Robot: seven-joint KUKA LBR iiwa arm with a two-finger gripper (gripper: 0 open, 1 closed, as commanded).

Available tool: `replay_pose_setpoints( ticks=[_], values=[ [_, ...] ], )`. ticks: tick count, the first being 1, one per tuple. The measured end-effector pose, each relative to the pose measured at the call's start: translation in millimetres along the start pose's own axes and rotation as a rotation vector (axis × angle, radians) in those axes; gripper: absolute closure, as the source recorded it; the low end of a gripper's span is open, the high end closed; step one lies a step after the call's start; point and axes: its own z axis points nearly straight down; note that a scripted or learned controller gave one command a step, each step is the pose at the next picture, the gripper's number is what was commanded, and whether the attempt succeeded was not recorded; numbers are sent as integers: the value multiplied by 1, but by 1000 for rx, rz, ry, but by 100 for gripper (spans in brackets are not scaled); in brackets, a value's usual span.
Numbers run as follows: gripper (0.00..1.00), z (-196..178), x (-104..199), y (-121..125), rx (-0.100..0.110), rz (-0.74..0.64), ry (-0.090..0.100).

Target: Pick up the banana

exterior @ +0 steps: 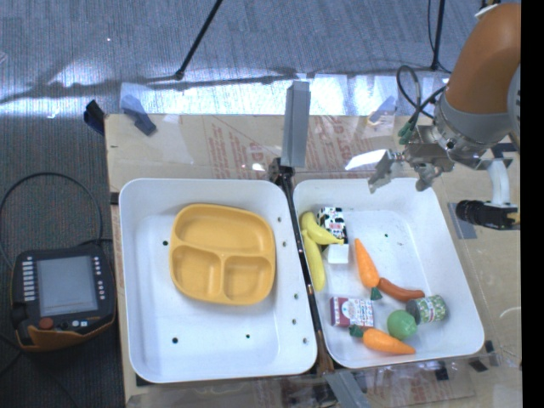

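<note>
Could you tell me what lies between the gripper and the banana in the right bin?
In the camera view, the black-and-white carton sits between the gripper and the banana, with bare bin floor beyond it.

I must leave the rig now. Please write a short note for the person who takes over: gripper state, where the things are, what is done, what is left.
Gripper: open, holding nothing, hanging over the far rim of the right bin.
Banana: lying along the right bin's left wall, beside the small cow-print carton.
Yellow tray: in the left bin.
Done: nothing yet; banana untouched.
Left: move toward the banana, descend, grasp, lift.
</note>
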Motion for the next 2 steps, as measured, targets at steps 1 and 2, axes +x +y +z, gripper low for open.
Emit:
replay_pose_setpoints(
  ticks=[1,2],
  values=[
    [0,28,-38,-21,3,185,1],
    [0,169,-11,-33,-3,157,0]
  ],
)
